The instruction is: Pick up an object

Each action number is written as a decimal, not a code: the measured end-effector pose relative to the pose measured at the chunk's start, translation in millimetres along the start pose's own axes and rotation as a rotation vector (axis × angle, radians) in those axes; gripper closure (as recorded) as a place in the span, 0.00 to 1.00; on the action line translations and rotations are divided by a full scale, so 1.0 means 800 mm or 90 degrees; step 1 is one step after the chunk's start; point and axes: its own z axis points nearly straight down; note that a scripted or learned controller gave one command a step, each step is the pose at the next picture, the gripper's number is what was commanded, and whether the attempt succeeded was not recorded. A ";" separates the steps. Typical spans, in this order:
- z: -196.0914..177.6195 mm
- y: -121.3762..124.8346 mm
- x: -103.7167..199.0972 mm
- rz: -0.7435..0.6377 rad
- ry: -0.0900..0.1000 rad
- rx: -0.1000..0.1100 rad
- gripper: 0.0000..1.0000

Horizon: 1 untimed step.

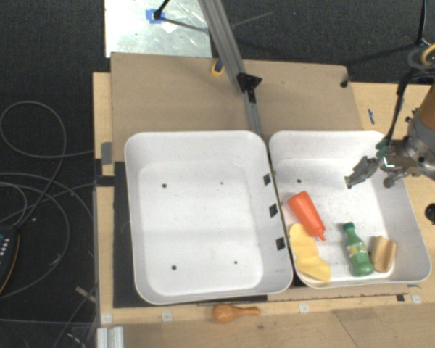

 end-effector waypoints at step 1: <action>-0.003 0.001 0.000 0.001 -0.001 -0.003 0.00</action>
